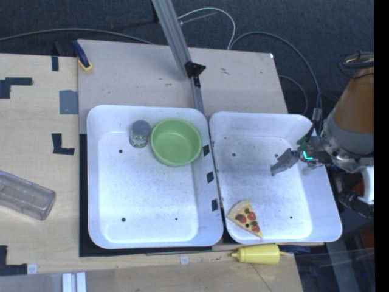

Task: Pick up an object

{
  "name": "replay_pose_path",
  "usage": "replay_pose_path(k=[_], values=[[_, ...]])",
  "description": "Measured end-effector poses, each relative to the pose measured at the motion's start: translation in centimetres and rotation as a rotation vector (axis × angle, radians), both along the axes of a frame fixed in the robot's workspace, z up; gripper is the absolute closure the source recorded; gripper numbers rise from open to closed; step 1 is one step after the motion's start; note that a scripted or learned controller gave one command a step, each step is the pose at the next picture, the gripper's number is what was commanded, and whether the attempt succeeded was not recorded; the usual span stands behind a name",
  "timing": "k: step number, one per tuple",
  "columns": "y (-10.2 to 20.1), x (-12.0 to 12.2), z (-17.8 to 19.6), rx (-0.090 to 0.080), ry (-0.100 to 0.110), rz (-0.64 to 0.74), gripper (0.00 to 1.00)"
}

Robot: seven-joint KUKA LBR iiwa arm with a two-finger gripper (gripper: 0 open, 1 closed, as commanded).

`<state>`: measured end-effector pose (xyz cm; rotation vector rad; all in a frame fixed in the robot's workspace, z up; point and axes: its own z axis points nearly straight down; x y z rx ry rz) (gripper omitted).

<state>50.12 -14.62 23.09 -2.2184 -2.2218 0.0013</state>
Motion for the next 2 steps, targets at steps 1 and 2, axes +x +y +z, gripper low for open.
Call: replay_pose_path(k=[1, 2], values=[[0.2, 0.0, -4.3, 0.0, 0.004, 0.0, 0.0], [1.1, 0.0, -9.0, 0.001, 0.006, 0.0, 0.0]])
